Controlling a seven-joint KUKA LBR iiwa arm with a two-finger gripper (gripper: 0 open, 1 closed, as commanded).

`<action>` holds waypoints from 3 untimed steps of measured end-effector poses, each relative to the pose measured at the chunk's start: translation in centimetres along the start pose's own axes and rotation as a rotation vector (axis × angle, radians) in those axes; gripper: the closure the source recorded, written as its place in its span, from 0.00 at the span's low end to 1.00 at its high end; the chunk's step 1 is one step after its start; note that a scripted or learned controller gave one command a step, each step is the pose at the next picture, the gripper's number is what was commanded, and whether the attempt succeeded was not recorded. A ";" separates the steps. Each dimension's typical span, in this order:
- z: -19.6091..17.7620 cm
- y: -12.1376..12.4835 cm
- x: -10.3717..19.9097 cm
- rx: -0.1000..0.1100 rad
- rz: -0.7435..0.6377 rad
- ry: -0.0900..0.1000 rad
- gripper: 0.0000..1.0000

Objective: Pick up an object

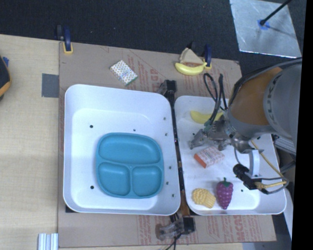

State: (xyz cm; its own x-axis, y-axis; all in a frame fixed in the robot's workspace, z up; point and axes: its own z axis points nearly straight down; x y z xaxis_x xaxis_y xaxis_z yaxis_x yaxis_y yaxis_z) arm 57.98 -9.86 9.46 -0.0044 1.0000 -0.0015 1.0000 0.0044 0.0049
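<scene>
In the right bin (pixel 268 208) lie a small red-and-white box (pixel 208 158), a yellow corn piece (pixel 203 197), a purple grape bunch (pixel 224 193) and a yellow banana-like piece (pixel 200 117) near the far wall. My gripper (pixel 208 141) hangs low over the bin's middle, just above and beside the red-and-white box. Its grey fingers (pixel 199 138) point left. Nothing shows between them. The arm with its orange band (pixel 253 101) covers the bin's right part.
The left bin (pixel 78 106) holds a blue divided plate (pixel 128 164). Outside the bins, on the cardboard, lie a yellow banana toy (pixel 189 67) and a small patterned packet (pixel 123 71). Black cables (pixel 253 178) trail over the right bin.
</scene>
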 end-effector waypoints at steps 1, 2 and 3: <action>0.3 -3.8 -1.8 0.009 0.000 0.001 0.00; 0.3 -1.3 0.1 0.007 -0.001 0.001 0.00; 0.3 -4.3 0.5 0.009 0.000 0.001 0.00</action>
State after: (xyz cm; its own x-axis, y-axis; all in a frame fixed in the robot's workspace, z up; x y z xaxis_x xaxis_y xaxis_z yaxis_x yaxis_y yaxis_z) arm 53.63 -9.34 9.14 -0.0046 1.0000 -0.0003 1.0000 0.0046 -0.0044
